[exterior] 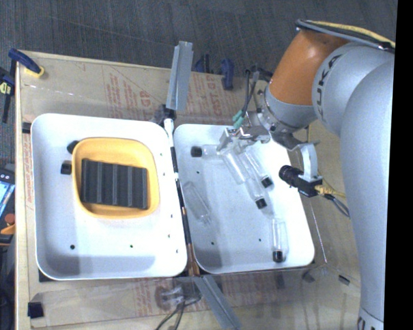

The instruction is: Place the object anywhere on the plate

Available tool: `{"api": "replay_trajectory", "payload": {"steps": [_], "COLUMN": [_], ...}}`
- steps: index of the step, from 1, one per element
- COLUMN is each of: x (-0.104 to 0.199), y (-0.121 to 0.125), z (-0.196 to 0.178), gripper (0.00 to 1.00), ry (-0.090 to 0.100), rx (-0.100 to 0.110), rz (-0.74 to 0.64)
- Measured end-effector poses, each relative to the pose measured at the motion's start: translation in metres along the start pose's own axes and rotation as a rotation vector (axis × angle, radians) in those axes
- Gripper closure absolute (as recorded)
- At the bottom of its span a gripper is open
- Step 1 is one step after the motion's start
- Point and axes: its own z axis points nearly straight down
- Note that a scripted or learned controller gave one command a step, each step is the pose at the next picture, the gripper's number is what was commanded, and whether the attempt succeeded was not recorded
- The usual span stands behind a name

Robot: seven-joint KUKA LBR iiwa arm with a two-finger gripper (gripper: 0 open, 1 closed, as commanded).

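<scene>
A dark grey ribbed block (115, 183) lies flat on the yellow plate (118, 149) in the left bin (100, 259). My gripper (263, 192) is over the right bin (223, 250), well to the right of the plate. Its clear fingers slant down to the right and end in black tips (266, 181). The tips stand apart with nothing between them, so the gripper is open.
A clear tube with a black end (278, 243) lies near the right bin's front right corner. Another clear piece (199, 203) lies by that bin's left wall, and a small black bit (195, 151) sits at its back left. The arm's orange band (299, 69) looms over the back right.
</scene>
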Motion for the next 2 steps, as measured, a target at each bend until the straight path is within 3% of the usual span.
{"api": "replay_trajectory", "payload": {"steps": [1,2], "x": [0.065,0.144], "y": [-0.004,0.015], "z": [0.029,0.002], "gripper": [1.00,1.00], "ry": [0.000,-0.002], "rx": [0.002,0.000], "rz": [-0.241,-0.386]}}
